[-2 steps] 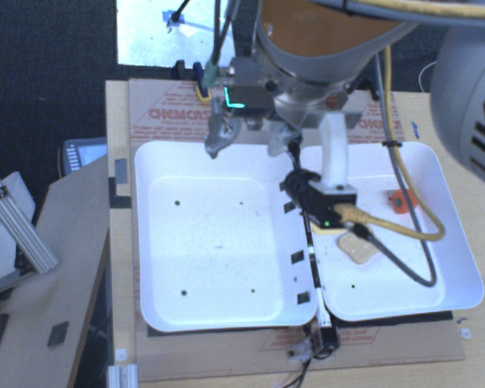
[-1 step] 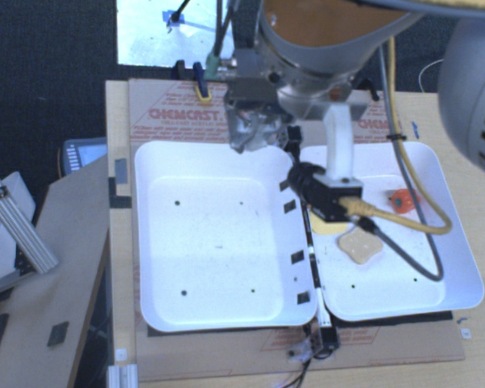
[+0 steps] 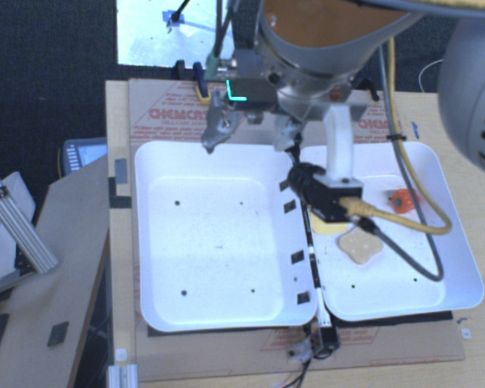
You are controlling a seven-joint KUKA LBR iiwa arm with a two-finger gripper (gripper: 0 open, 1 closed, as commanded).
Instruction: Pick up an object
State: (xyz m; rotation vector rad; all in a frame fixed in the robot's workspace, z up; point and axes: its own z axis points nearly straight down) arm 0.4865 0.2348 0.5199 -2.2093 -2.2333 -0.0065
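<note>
My gripper (image 3: 251,132) hangs over the far rim of the left bin (image 3: 157,297), near the divide between the two bins. Its two fingers stand well apart with nothing between them, so it is open. In the right bin (image 3: 436,289) lie a small orange object (image 3: 399,200), a tan toast-like piece (image 3: 360,246) and a flat yellow piece (image 3: 331,227) partly hidden under a black box. All three are to the right of the gripper and nearer the camera.
A black box (image 3: 330,195) on a white post (image 3: 338,145) hangs from the wrist over the right bin's left side. A yellow cable (image 3: 404,223) runs from it across that bin. Brown cardboard (image 3: 174,111) lies under both bins.
</note>
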